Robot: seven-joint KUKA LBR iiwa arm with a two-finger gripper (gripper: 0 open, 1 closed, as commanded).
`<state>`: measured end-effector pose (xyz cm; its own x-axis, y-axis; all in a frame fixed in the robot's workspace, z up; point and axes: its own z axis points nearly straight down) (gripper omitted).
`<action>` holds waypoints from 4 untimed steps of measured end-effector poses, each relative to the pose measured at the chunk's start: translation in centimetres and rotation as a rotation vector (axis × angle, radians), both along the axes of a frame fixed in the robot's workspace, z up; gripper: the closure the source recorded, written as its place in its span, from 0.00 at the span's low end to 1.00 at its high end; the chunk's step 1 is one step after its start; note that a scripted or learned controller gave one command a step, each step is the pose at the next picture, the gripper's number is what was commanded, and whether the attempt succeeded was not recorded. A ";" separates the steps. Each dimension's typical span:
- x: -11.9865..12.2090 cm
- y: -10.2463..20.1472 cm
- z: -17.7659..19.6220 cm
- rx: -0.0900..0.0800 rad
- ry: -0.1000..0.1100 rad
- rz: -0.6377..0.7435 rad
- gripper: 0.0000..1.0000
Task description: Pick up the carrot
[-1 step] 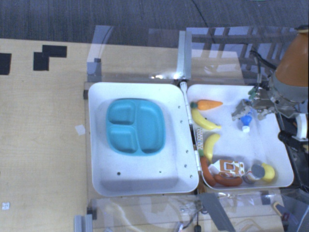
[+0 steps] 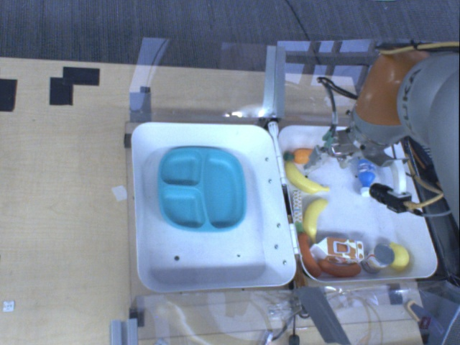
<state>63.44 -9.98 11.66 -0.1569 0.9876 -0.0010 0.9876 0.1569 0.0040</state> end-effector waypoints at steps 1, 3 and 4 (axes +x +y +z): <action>-3.9 -2.0 0.6 0.000 0.000 0.070 0.00; 2.2 1.2 -3.0 -0.001 0.004 -0.133 0.00; 0.4 2.8 7.1 -0.001 -0.004 0.017 0.00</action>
